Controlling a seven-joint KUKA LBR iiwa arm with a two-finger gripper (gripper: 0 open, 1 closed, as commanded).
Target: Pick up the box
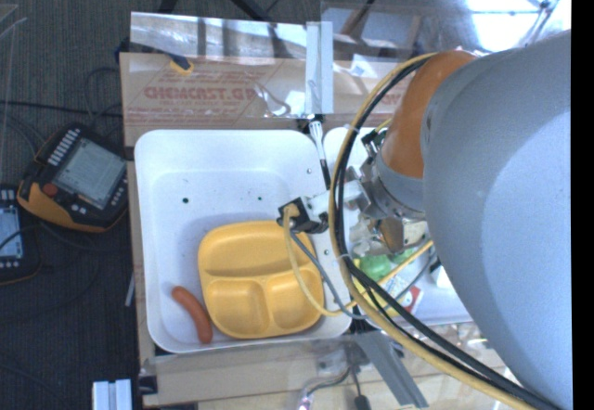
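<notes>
Grey arm (501, 213) hangs low over the right bin (445, 306), approx. at the reach-down step. Gripper (394, 237) state: cannot tell, it is hidden. Box (399, 274), I think green/white thing under it, is partly covered. Next: descend w/ care, close squarely.

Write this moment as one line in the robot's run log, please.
arm: over right bin | gripper: hidden | left bin: yellow tray, sausage | box: not identified

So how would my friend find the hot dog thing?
Look in the left white bin, where the yellow divided tray lies. The sausage lies just left of that tray, near the bin's front edge. It is the small orange-red, finger-shaped thing.
</notes>
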